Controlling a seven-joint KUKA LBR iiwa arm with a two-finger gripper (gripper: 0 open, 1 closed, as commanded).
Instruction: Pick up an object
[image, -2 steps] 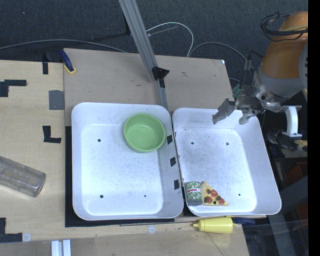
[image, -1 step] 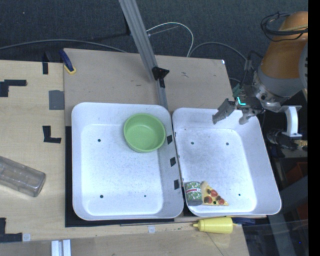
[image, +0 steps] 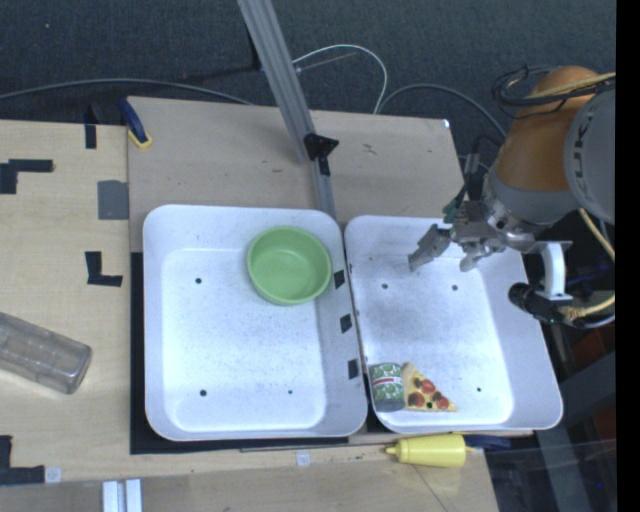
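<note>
Gripper (image: 446, 254) spread open over right bin (image: 500, 330), holding nothing — green can (image: 385, 385) label unreadable, w/ pizza slice (image: 426, 391).

A shallow, round, pale green plastic bowl (image: 289, 264) sat upright in the left white bin (image: 180, 330), up near that bin's far right corner, its open mouth facing up and nothing inside it. Over in the right white bin (image: 500, 330), a small green-and-white packet (image: 386, 386) lay flat against the near left corner, right by the wall. Touching it on its right lay a toy pizza slice (image: 427, 392), yellow-orange with red dots, flat on the floor and pointing toward the bin's near right side.
</note>
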